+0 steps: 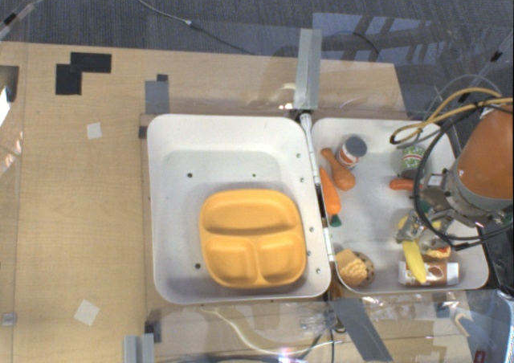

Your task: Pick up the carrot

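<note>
Our carrot point(330, 194) lies along the left wall of the right bin point(377, 287), green end toward the table's front edge. It looks light, hard and smooth, so we'd pinch its middle. We cannot tell how our hand point(411, 229) stands.

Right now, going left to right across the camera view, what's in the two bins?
Yellow divided tray in the left bin → carrot against the right bin's left wall → small can with a grey lid → green-labelled can → the arm's orange band.
</note>
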`<state>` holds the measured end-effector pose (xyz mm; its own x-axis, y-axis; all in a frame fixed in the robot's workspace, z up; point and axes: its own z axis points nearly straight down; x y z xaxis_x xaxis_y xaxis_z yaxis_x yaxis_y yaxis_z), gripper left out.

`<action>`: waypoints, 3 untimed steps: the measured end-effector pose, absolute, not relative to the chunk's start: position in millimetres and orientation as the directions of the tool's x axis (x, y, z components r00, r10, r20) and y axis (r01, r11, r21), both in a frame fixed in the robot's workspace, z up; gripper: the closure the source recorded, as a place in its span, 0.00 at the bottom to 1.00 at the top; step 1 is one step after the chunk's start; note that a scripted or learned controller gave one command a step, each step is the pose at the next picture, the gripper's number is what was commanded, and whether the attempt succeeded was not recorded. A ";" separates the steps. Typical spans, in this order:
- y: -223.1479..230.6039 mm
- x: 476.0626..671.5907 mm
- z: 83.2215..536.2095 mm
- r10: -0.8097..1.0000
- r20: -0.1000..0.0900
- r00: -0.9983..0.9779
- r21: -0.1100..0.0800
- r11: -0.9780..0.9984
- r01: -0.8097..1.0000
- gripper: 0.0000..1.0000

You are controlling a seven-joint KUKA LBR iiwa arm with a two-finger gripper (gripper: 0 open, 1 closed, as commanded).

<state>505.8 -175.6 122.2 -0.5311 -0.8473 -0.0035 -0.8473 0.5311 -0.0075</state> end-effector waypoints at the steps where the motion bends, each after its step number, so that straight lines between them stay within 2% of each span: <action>1: -197.5 494.6 123.1 -0.965 -0.005 -0.261 -0.024 0.261 -0.965 1.00; 2: -205.5 490.1 133.7 -0.999 0.000 0.033 -0.011 -0.033 -0.999 1.00; 3: -201.4 489.2 208.6 -0.904 0.004 0.428 -0.008 -0.428 -0.904 1.00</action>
<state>489.2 -201.4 208.6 0.4283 -0.9036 0.0044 -0.9036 -0.4283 -0.0084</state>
